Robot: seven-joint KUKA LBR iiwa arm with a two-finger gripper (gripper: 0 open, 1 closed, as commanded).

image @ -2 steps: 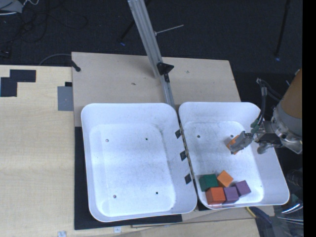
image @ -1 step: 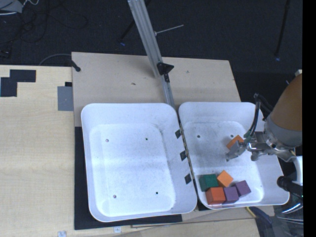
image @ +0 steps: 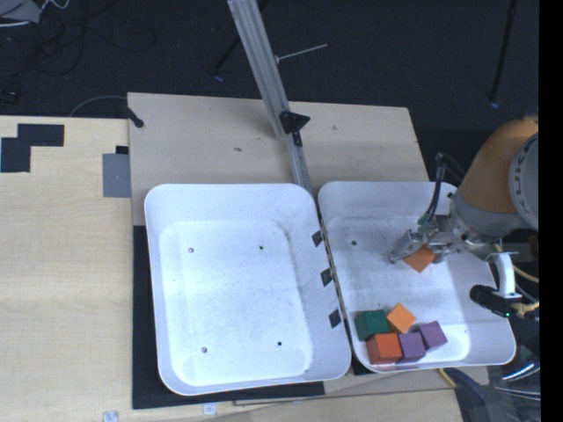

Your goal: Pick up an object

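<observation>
Grey KUKA arm with orange band [image: 493, 178] is reaching in from the right, over the right-hand shallow white plastic bin [image: 369, 214]. Two-finger gripper [image: 419, 251] is sitting low above the bin's middle, angled toward the left.

A small orange cube-like block [image: 420, 258] is showing right at the fingertips. It is appearing pinched between the two fingers, which are closing narrowly around it; no wide gap is visible. The block looks tilted rather than flat, which suggests it is hanging in the grip and not resting on the bin floor, though the slanted view is making the height hard to judge.

Remaining pieces are lying clustered in the bin's near corner, likely where earlier drops have pushed them: a dark green block [image: 371, 323], a second orange block [image: 401, 317], a red-orange block [image: 383, 348], a purple block [image: 412, 346] and another purple block [image: 432, 334], all touching or just beside one another. They are sitting well apart from the gripper.

The left-hand shallow white plastic bin [image: 229, 236] is lying alongside, sharing a clipped divider edge.

Judgement: the pick is looking underway, with the lift unconfirmed.
</observation>
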